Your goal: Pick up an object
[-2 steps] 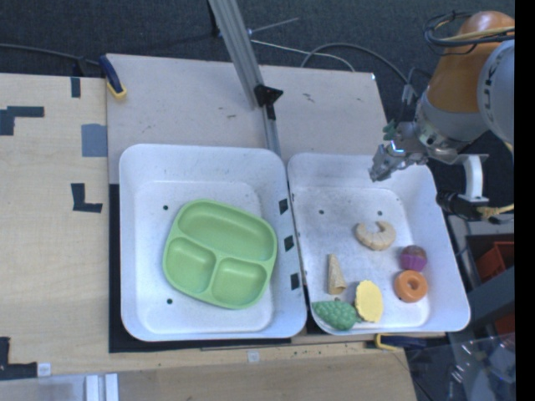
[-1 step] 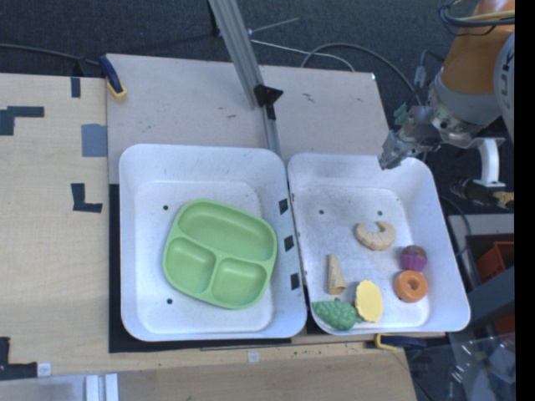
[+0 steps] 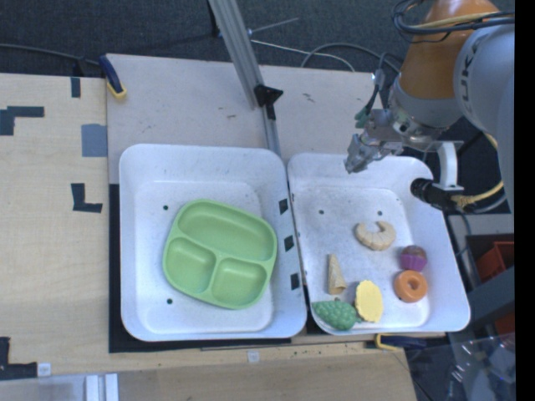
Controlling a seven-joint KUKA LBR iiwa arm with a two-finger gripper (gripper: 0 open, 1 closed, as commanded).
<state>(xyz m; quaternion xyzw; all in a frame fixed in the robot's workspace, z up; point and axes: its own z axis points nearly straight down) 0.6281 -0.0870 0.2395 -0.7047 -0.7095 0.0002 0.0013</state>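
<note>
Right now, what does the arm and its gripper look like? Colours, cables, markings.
The arm is grey, rounded and bulky, with a glossy orange band above the wrist. Thin black cables loop over the band's top. Below sits a grey wrist section, then a small dark metallic gripper over the right bin's far rim. No lettering readable.

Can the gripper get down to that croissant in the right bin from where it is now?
Probably yes. The gripper hovers over the far edge of the right bin, and the croissant lies alone on open bin floor nearer the camera, apart from the purple piece and cone. Nothing stands between them.
</note>
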